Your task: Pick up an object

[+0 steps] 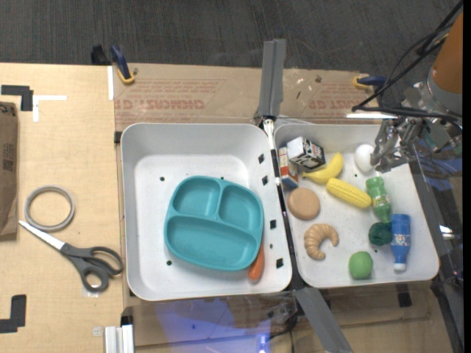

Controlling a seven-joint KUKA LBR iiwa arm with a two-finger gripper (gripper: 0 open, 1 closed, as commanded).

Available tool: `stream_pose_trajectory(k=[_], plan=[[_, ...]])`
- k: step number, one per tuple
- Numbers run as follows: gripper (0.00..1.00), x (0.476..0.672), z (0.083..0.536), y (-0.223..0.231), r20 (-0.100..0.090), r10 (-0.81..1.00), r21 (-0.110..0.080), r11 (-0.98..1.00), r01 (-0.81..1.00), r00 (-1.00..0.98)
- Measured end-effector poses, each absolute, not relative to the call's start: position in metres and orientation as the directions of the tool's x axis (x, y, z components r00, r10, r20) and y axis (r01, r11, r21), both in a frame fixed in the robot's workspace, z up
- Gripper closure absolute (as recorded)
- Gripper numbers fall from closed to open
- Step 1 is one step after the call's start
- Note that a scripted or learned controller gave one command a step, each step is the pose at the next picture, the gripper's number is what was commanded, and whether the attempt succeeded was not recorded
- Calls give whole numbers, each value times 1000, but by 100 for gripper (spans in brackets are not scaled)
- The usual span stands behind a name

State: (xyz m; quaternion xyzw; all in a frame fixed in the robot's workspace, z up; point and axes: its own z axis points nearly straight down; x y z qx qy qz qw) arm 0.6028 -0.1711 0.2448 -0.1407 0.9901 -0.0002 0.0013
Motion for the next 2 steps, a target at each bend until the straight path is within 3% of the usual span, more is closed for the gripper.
stream_pose_trajectory(k=[1, 2], plan=[[0, 603, 245, -171, -3, -279, -1, 960, -279, -960], [0, 634, 93, -165, -6, -240, -1, 971, -240, -971]])
